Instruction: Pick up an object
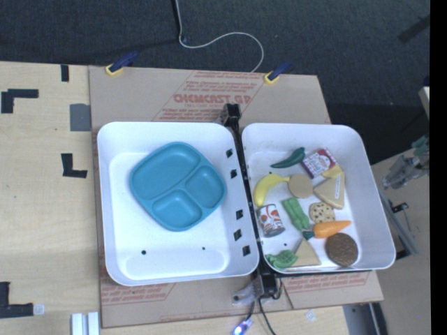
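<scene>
In the camera view, two shallow white plastic bins sit side by side on a brown printed cardboard sheet [209,96], with their inner rims touching along a row of black clips.

The left white bin [105,187] holds a light blue three-compartment plastic plate [178,185]. The plate lies flat towards the bin's upper middle. Bare white floor is seen along the near wall and in the lower left corner.

The right white bin [370,187] holds a crowded heap of toy food, and these are the things to be picked.
- A dark green toy pepper [288,159] and a red and white packet [318,162] lie nearest the far wall.
- A yellow toy banana [267,185] curves close to the inner rim.
- Just below the banana stands a red and white small can [271,218].
- An orange toy carrot [330,227] lies just above a brown round disc [341,248], which is near the front right corner.
- A green leafy piece [281,259] is pressed against the front wall.

Open floor is left in this bin only along the far wall and down the right wall.

The grey gripper [412,162] is seen blurred at the right edge of the view. It is outside the right bin's rim and well apart from the toys. How far it is open cannot be told, and nothing is seen held in it.
</scene>
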